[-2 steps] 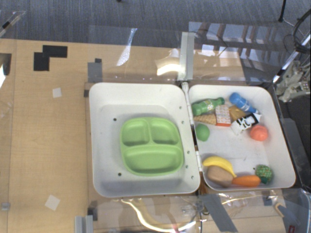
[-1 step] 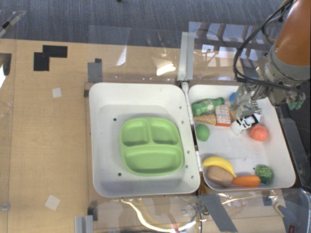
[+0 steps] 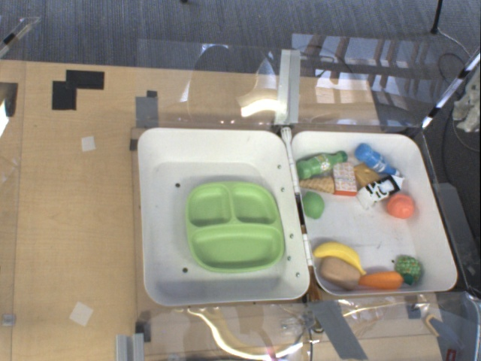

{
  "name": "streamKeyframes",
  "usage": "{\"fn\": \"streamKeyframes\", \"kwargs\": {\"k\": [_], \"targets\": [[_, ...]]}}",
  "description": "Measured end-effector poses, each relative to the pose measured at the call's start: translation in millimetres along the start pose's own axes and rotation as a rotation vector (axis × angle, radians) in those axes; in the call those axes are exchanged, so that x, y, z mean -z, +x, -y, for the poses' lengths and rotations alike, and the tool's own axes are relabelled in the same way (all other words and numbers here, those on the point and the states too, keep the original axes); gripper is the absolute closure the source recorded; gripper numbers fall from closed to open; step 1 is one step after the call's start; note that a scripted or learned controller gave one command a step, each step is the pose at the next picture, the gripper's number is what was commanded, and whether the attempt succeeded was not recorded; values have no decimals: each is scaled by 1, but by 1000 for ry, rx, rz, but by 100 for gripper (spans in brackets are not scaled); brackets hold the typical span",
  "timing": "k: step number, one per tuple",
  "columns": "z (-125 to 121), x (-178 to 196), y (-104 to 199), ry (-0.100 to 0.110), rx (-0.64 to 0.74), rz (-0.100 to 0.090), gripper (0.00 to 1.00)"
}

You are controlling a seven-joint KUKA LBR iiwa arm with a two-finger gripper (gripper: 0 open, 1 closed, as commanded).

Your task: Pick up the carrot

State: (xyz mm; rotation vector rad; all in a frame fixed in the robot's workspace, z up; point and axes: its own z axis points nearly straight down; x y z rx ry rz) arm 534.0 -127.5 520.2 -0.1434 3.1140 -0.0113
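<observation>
The carrot (image 3: 381, 280) lies in the right bin (image 3: 432, 201), at the lower right of the frame, close to the near wall of that bin. It lies almost flat along this wall. Its left end touches or nearly touches the potato (image 3: 340, 274), and the banana (image 3: 338, 253) curves just above the potato. At its right end sits the broccoli (image 3: 407, 268), very near or touching.

About the tool I cannot tell if it is wide or narrow, so the step in hand is, by my judgement, the approach.

To do it well, the tool should come down from above on the middle of the carrot, with the fingers across its short side, one toward the bin wall and one toward the bin centre. The space near the wall looks tight, so a finger may hit the rim. A grasp along the length would push against the potato and the broccoli, which is better to avoid.
</observation>
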Motion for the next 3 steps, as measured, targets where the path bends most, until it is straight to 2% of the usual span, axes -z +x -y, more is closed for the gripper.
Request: {"fn": "streamKeyframes", "kwargs": {"k": [1,2,3], "targets": [[-53,-90,-1,-5,-311,-16,100],[-52,-89,-1,-4,-313,-14,0],[-52,-89,-1,-4,-313,-14,0]]}}
